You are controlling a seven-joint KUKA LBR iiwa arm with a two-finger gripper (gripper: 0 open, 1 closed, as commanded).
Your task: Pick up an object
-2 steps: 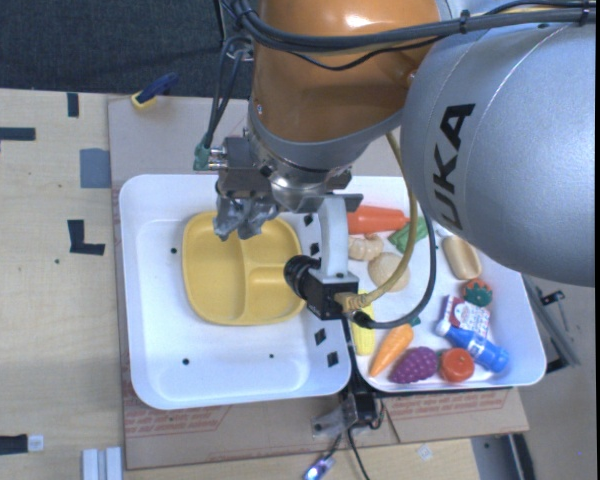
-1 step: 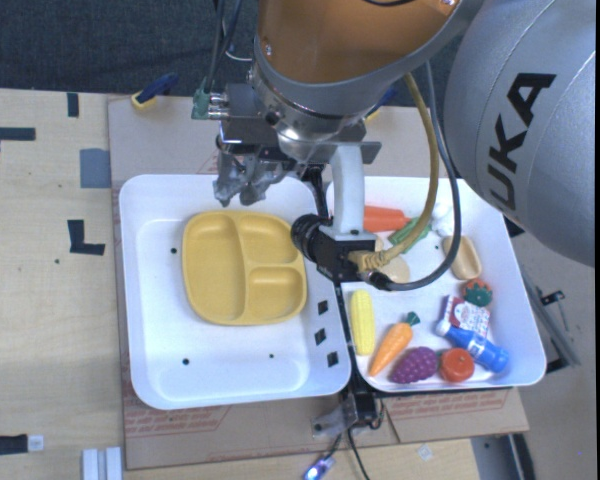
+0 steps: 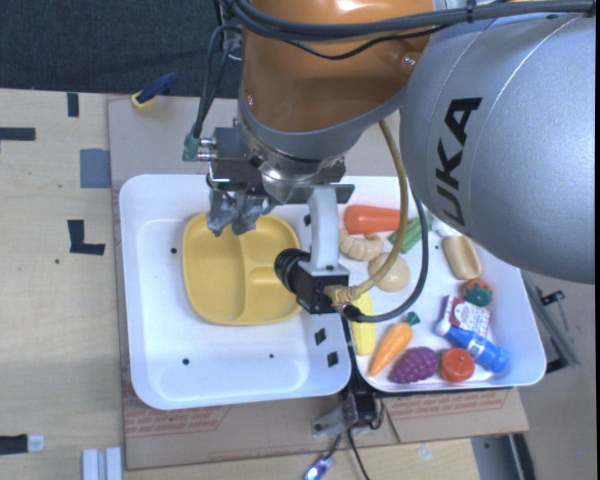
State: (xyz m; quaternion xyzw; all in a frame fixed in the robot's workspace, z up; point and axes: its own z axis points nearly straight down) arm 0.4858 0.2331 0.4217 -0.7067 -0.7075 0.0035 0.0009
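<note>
Gripper [image 3: 232,216] over the yellow tray's far rim

The yellow divided tray [image 3: 232,273] lies in the left bin [image 3: 150,298], toward its right wall; the gripper hangs at the tray's far edge, and whether it clasps anything cannot be told.

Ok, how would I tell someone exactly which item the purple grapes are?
Look in the right bin, along its near edge. The purple grapes lie between a small carrot and a red tomato. They are the only purple, bumpy cluster there.

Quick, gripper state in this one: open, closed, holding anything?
Gripper: cannot be told; it hangs above the yellow plate in the left bin.
</note>
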